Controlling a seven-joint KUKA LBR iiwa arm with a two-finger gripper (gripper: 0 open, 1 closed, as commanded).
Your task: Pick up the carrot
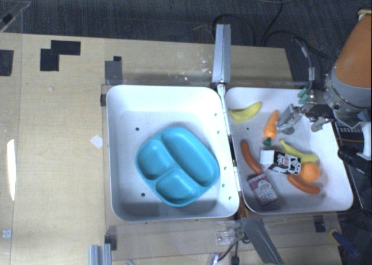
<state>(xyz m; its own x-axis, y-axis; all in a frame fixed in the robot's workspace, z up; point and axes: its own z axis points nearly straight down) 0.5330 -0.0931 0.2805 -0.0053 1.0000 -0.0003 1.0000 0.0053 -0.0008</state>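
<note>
Carrot [271, 124] lies in the right bin [344, 200], toward that bin's far half, tilted with its thin end pointing to about one o'clock and a dab of green by its near end.

Starting from the near edge of the right bin: a small dark packet [262, 188] sits at the bin's seven o'clock corner. At about four o'clock from it lies an orange sausage-shaped piece [304, 185], and touching that on its far side is a round orange fruit [310, 172]. Just at nine o'clock of the fruit is a black and white box [286, 163], with a small white block [267, 157] beside it. A reddish sausage [251, 156] lies slantwise near the bin's left wall. A long yellow piece [299, 150] rests across the far side of the box, and its upper end comes close to the carrot's near end, at the carrot's five o'clock.

Farther on, a yellow banana [246, 111] lies at the carrot's ten o'clock, near but apart from it.

The gripper [289, 120] hangs just at three o'clock of the carrot, low over the bin; its fingers look parted and nothing is between them. The arm's grey body and orange band [356, 54] rise at the far right.

The left bin [125, 200] holds a blue divided plate [177, 165], well apart from the carrot.
</note>
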